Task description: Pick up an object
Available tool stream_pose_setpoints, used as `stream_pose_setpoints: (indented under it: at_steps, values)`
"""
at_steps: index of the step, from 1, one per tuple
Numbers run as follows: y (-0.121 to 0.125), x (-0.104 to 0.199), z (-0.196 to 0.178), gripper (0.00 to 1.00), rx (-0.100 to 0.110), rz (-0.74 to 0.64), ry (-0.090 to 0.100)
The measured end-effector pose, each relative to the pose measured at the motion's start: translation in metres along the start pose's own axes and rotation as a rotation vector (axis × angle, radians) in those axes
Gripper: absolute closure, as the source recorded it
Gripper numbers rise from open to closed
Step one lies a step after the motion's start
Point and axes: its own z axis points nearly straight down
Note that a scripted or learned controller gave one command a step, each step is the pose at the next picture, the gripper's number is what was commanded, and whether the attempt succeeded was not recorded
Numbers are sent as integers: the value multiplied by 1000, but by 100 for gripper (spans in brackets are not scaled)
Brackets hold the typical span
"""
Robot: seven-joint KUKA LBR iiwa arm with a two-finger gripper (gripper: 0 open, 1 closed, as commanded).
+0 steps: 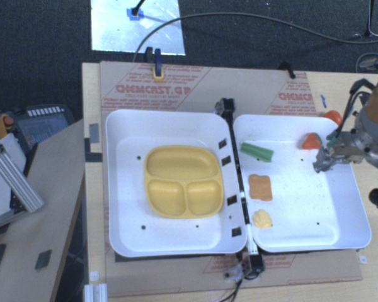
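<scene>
At the near edge of the bench (63, 187), the two white bins sit side by side on a cardboard sheet printed with red lettering. Left bin (123, 231): holds one yellow divided tray (179, 181), three compartments, lying flat near the bin's middle. Right bin (346, 231): four small items. Nearest the camera, a pale yellow lumpy piece (261, 218) lies close to the bin's left wall. Just beyond it, apart from it, an orange-tan flat rectangular piece (260, 187). Farther back, a green elongated block (257, 150), lying at a slant near the left wall. At the far right of the bin, a red-orange piece (310, 141) lies near the back rim.

The gripper (321, 164) hangs over the right side of the right bin, coming in from the right. It is just beside the red-orange piece, on the near side of it; contact cannot be judged. Nothing is seen between the fingers. Whether the jaws are parted or closed cannot be told: the tips are small and blurred against the bin floor.

Behind the wrist, another orange-red rounded shape (332, 116) shows at the bin's far right rim; identity unclear.

Beyond the bins, a yellow and blue clamp (157, 65) grips the cardboard's far edge. Farther back still, a shiny metal sheet (135, 17) lies on dark carpet, with a dark cable (252, 19) running across.
</scene>
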Motion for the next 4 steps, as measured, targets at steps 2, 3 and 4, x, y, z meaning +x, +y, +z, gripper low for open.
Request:
stream_pose_setpoints:
  at_steps: [2,3,4]
  values:
    - [-2,106,16,100,2,-1,1]
    - [-3,158,13,100,1,-1,1]
    - [3,222,17,100,2,-2,1]
